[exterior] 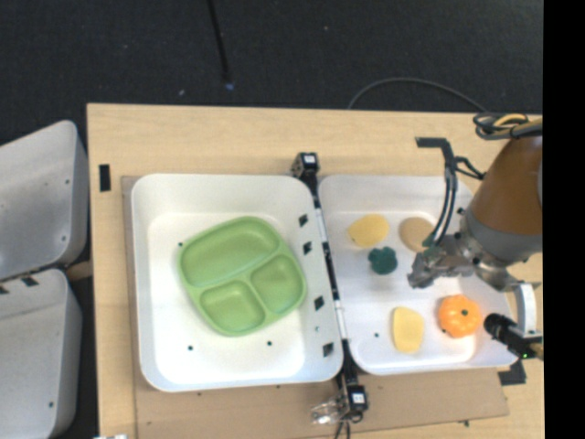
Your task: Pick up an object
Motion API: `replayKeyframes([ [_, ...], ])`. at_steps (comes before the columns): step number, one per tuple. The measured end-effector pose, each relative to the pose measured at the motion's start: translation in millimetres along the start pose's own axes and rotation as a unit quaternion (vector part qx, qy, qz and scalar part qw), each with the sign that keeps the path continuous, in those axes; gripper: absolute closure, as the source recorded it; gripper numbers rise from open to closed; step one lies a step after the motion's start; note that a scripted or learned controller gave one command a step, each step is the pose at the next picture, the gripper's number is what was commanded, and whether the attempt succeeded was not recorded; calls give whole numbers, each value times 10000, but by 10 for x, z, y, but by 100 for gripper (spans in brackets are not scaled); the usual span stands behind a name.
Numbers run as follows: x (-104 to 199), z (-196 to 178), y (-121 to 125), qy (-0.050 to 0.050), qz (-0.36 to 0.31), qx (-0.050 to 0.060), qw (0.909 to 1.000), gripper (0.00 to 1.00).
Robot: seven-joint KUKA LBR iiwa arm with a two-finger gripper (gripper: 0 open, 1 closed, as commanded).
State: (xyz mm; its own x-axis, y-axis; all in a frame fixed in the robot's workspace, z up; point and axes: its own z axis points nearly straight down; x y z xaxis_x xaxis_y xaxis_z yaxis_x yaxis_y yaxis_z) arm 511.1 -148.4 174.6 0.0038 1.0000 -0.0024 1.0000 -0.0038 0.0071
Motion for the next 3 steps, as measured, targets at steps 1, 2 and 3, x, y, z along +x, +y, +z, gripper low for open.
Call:
replayKeyframes([
  [1, -80, -459, 40, -2, -35, -1, 10000, 100],
  [2, -95, -967, 59, -1, -35, 2, 10000, 100],
  [3, 402, -993, 315, 13, -52, 20, 10000, 100],
])
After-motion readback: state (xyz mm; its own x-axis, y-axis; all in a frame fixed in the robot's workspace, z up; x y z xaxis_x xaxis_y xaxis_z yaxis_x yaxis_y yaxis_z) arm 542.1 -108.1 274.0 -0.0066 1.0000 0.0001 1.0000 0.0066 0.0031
